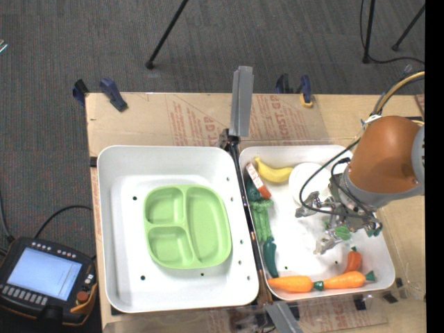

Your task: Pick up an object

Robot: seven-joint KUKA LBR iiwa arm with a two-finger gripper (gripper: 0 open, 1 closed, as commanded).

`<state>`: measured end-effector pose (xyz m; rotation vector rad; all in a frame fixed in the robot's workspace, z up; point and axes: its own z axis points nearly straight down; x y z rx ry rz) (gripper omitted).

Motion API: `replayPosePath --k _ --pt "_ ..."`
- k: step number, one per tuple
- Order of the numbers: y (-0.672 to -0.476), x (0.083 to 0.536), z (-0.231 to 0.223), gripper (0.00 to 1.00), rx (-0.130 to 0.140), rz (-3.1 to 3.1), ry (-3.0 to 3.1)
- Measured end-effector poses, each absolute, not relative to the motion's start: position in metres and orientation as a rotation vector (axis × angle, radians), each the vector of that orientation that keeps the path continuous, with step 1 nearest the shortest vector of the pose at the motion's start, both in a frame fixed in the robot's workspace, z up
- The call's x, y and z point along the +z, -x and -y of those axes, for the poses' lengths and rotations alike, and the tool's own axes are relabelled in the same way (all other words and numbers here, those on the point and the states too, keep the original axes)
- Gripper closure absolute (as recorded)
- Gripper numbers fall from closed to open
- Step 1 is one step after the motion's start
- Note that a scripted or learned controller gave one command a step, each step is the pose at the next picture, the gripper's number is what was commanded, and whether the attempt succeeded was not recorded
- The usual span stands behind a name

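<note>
Dark grey carpet point(83, 33) covers the floor around a cardboard-topped bench point(173, 116), with black tripod legs point(170, 23) standing at the far side, blue clamps point(111, 92) on the bench's far edge, and a teach pendant point(45, 276) lying near left.

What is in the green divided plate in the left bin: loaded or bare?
Bare. The green divided plate lies flat in the left bin, and all three of its compartments show only green surface.

A single fixed camera looks down at a slant on the counter point(139, 120), far enough back to take in both bins. The arm point(385, 159) enters from the frame's right.
</note>
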<state>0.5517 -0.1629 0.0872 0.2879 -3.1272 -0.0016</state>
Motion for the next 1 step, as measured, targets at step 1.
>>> replayPosePath --k 1 --pt "-0.5495 0.0869 0.2114 0.00 -0.004 3.091 -0.559"
